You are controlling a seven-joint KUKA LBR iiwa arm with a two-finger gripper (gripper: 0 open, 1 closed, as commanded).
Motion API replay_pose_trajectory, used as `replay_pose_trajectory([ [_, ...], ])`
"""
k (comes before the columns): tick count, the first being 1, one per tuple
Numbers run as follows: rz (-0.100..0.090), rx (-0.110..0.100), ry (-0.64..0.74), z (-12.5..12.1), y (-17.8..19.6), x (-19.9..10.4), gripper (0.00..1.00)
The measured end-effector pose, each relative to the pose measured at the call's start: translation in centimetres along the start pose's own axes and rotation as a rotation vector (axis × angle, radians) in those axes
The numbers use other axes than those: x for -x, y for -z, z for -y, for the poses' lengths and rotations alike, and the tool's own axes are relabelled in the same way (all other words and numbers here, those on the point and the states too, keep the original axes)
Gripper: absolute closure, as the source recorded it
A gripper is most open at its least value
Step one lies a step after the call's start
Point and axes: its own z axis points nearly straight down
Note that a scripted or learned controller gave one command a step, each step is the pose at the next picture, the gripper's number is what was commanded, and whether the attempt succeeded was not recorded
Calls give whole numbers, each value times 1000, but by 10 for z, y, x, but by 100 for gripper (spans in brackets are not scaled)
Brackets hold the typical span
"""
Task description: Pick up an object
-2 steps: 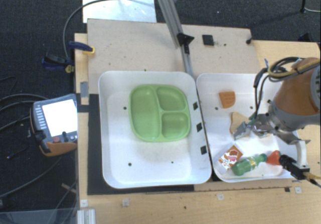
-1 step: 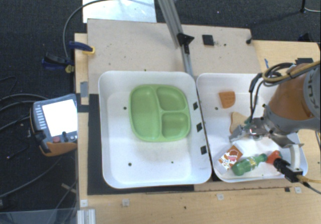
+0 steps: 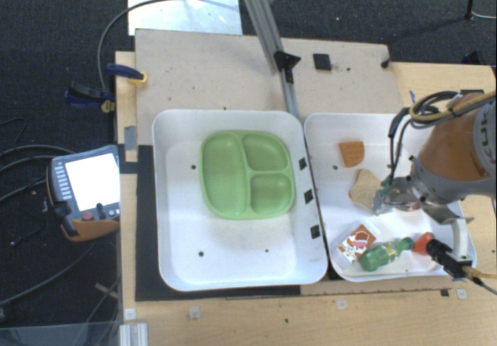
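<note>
Bench [image 3: 233,73]: pale board top, two shallow white bins side by side.

Left bin [image 3: 178,259]: holds one green divided plate [image 3: 248,174], three compartments, lying flat in the upper middle of the bin.

Right bin [image 3: 326,150]: holds all the small objects, gathered toward its centre and near edge.

Arm [image 3: 458,154]: grey with orange band, enters from the right and bends down over the right bin, covering its right portion. Dark cables loop above the wrist.

Gripper [image 3: 388,198]: low over the middle of the right bin, its tip at the right edge of the tan piece. Whether the jaws are spread or pressed together cannot be told; nothing is seen pinched between them.

Tan wedge-shaped piece [image 3: 363,189]: centre of the right bin, just left of the gripper tip, touching or nearly touching it. Long axis runs roughly from upper left to lower right.

Green bottle-shaped object [image 3: 384,253]: near edge of the right bin, lying on its side, long axis about left to right and slightly tilted, narrow end toward the right.

Orange block [image 3: 352,153]: upper part of the right bin, apart from the others.

Small red-and-white packet [image 3: 356,243]: just left of the green object, touching it.

Small red-orange item [image 3: 423,243]: at the green object's right end, partly under the arm.

Handheld control pendant [image 3: 87,193]: on the dark floor left of the bench, screen lit white.
</note>
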Motion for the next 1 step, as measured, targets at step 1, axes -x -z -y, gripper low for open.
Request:
replay_pose_trajectory([
  [1,2,-6,1,-5,48,9,100],
])
